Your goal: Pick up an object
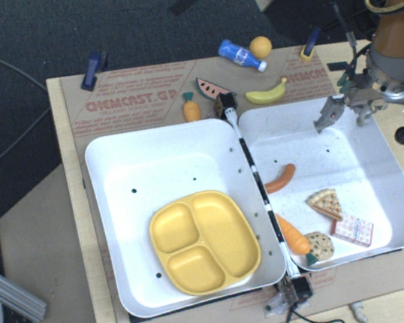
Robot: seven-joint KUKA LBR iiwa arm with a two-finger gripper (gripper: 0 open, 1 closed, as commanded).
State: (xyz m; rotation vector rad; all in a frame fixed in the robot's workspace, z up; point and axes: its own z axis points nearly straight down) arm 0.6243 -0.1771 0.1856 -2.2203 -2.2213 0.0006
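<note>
Overhead slanted view of the tabletop (138,91) carrying two shallow white bins side by side. The arm (396,42) enters from the right and is cut off by the frame edge, so only its orange band and wrist are visible. The jaws (344,111) hang over the far right part of the right bin (385,166), spread apart with nothing between them; the left finger is plain against the white floor, while the right one is partly lost against the wrist hardware.

The right bin holds the graspable items, all clustered in its near-left half: a sausage (280,177) lying close to the dividing wall, a pizza slice (324,204), a pink wafer (354,231) near the front rim, a cookie (319,245), and a carrot (292,234) that touches the cookie and lies against the dividing wall (its left end partly hidden by the rim). The far half of this bin, beneath the jaws, is open floor.

The left bin (113,178) contains a yellow divided plate (203,240) in its near-right part, close to the front rim and the dividing wall; the far and left floor is bare.

Behind the bins, on the brown board: a banana (267,92), a watermelon slice (211,87), a small orange carrot toy (191,109), a blue bottle (240,55) touching an orange ball (261,46), and two blue clamps (93,71) at the back edge. The printed lettering is only partly legible.
</note>
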